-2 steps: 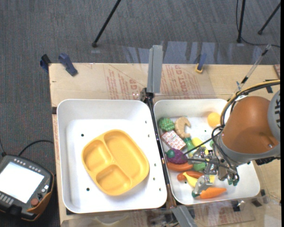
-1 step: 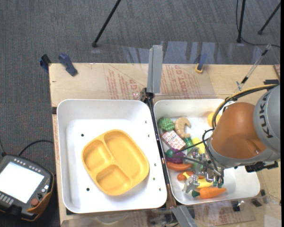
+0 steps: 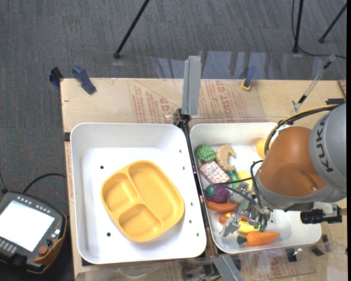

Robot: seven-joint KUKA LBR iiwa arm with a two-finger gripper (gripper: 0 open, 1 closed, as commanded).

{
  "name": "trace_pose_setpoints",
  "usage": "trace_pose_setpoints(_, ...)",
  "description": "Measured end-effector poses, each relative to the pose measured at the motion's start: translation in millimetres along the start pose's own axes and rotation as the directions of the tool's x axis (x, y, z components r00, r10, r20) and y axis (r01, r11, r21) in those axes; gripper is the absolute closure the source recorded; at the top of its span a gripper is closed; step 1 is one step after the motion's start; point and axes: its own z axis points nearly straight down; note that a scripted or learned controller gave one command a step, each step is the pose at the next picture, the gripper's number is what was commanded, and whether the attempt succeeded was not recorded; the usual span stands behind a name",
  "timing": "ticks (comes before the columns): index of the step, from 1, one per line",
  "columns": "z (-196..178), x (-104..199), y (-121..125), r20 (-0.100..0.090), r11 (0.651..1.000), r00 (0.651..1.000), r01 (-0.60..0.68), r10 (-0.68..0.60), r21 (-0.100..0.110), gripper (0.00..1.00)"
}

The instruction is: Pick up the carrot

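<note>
The carrot, orange with a green top at its left end, lies flat near the front wall of the right bin. My gripper hangs low over the bin's front part, just above and to the left of the carrot, among the toy foods. The arm's orange band covers the middle of the bin. Nothing can be seen held in the gripper.
Left of the gripper lie a second long orange piece, a purple eggplant, a red-and-white box, broccoli and a beige croissant. The left bin holds a yellow divided plate.
</note>
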Motion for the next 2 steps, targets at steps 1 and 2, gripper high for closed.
trace_pose_setpoints(1,-10,-1,0,0.003,1.0,1.0,0.003,-0.003,0.001,1.0)
trace_pose_setpoints(2,-96,7,8,-0.011,0.965,0.965,0.261,-0.261,0.003,1.0)
